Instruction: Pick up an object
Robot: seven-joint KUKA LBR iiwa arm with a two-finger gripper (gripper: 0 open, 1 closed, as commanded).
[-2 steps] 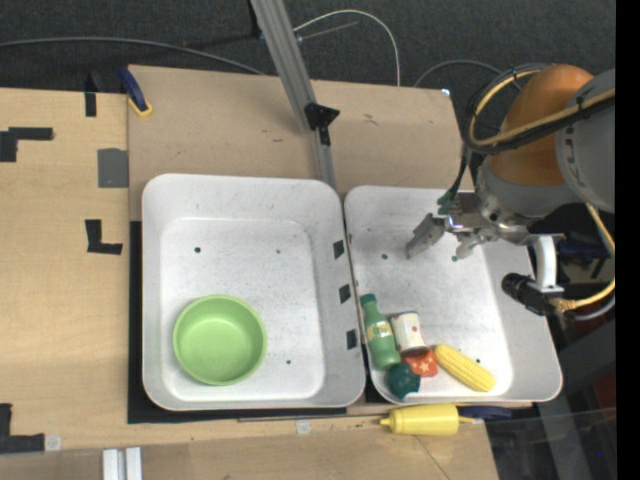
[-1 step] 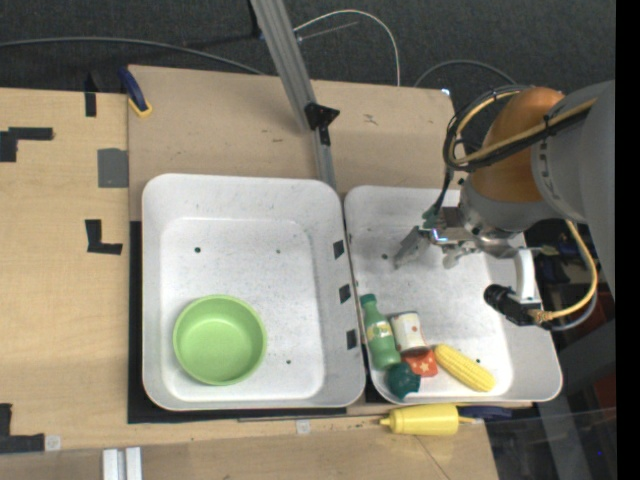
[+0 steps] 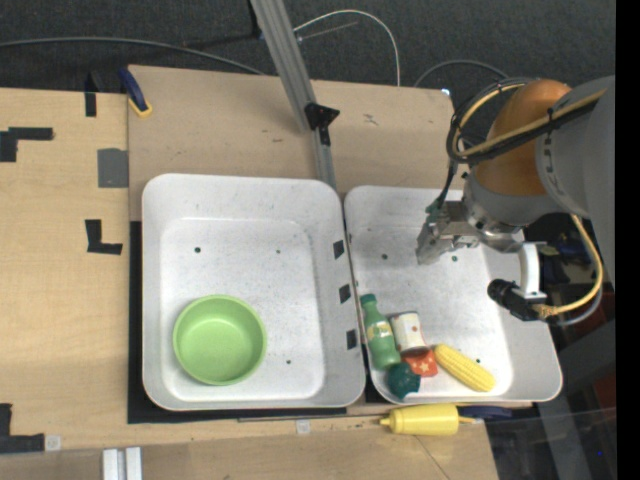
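Lying in the near corner of the right bin (image 3: 400,213), a small cluster of toy items waits to be picked: a green bottle (image 3: 378,335), a small white can (image 3: 407,329), a red piece (image 3: 423,362), a dark green lump (image 3: 402,380) and a yellow corn cob (image 3: 464,367), all touching or just beside one another. The gripper (image 3: 433,244) hangs over the bare middle of that bin, apart from the cluster and nearer the far wall; whether the jaws are spread or pressed together cannot be told from this angle, and nothing visible sits between them.

Because the items crowd together against the bin's near wall, a descent there could likely knock one aside or catch two at once, and the rounded bottle or cob may slip out of a pinch.

The left bin (image 3: 240,208) holds a green bowl (image 3: 219,339). A yellow mustard-style bottle (image 3: 424,420) lies outside, on the wooden tabletop (image 3: 60,268) by the right bin's near edge. Black tape marks dot the tabletop, a slanted metal pole (image 3: 290,58) rises behind the bins, and dark carpet lies beyond.
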